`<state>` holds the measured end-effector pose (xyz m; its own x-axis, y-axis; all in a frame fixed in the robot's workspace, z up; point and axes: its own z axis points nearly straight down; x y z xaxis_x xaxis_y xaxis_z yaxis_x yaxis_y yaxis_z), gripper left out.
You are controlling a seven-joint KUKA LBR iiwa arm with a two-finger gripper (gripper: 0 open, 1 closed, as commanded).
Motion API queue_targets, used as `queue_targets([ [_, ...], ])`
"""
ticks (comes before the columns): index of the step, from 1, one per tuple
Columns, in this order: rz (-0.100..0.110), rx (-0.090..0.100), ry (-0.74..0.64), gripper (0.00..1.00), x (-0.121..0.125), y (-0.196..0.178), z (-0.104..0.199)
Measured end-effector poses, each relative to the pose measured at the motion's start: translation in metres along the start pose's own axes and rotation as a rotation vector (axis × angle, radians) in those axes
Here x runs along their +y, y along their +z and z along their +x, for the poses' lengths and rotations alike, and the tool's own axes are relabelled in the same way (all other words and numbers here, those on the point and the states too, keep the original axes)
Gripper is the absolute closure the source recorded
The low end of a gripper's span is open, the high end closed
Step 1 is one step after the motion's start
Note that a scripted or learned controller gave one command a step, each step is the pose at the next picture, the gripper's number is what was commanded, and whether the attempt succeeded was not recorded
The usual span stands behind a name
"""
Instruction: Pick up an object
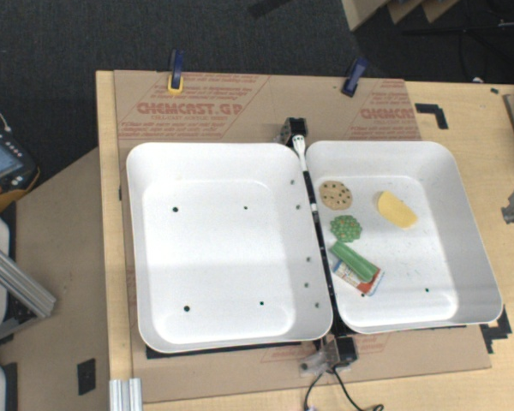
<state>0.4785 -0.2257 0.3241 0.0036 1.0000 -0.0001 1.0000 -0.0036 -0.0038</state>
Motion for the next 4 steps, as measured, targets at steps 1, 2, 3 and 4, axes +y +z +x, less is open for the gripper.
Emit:
queue_targets([
  [1, -0.013, -0.003, -0.009, 1.0, 0.002, -0.053, 0.042],
  [2, 0.001, 0.0, 0.001, 1.0, 0.0, -0.006, -0.001],
  [3, -0.012, -0.003, -0.008, 1.0, 0.002, -0.054, 0.039],
  [4, -0.001, 0.0, -0.001, 1.0, 0.0, -0.025, 0.0],
])
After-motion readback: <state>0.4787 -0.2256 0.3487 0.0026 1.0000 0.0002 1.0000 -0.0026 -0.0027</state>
